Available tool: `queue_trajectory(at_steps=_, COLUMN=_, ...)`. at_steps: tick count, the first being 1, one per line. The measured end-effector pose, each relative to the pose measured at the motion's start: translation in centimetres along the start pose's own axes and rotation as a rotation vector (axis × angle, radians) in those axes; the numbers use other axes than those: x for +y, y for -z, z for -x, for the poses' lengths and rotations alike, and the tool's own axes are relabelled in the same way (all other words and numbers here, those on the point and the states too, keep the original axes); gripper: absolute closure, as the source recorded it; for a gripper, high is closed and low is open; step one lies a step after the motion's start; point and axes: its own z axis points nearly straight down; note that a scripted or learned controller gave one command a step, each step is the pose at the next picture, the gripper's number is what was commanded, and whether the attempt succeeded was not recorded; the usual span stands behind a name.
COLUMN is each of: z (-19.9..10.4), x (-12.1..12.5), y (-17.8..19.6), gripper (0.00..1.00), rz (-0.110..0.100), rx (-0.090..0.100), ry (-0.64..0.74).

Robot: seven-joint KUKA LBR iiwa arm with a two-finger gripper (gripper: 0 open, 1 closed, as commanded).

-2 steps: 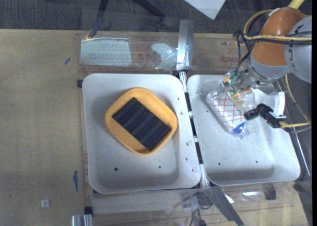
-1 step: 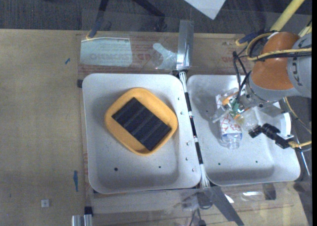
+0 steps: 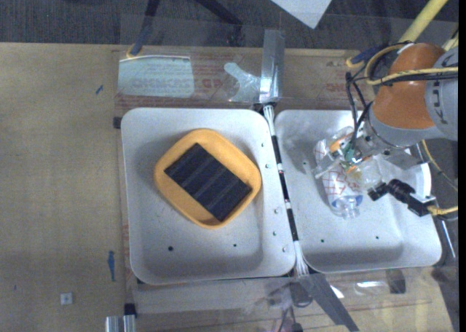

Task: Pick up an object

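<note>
The gripper (image 3: 348, 154) hangs low over the right bin (image 3: 378, 250), right on top of a crumpled clear plastic bottle (image 3: 342, 185) with red markings — whether it has hold of the bottle cannot be told, for the wrist hides the contact. The bottle spreads just below and left of the gripper. Well to the gripper's left, in the left bin (image 3: 145, 236), lies an orange tray (image 3: 207, 177) (dark ribbed insert on top).

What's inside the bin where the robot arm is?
The right bin holds a crumpled clear plastic bottle with red marks, lying near its middle. The gripper sits over the bottle's top end, so that part is covered.
</note>
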Motion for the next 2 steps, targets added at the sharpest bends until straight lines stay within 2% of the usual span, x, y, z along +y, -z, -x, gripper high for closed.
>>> queue_trajectory(at_steps=1, z=-2.6, x=4.9, y=8.7, gripper=1.00, rz=-0.029, rx=0.027, ry=0.306)
queue_trajectory(at_steps=2, z=-2.3, x=7.2, y=9.7, gripper=1.00, rz=-0.031, rx=0.025, ry=0.151)
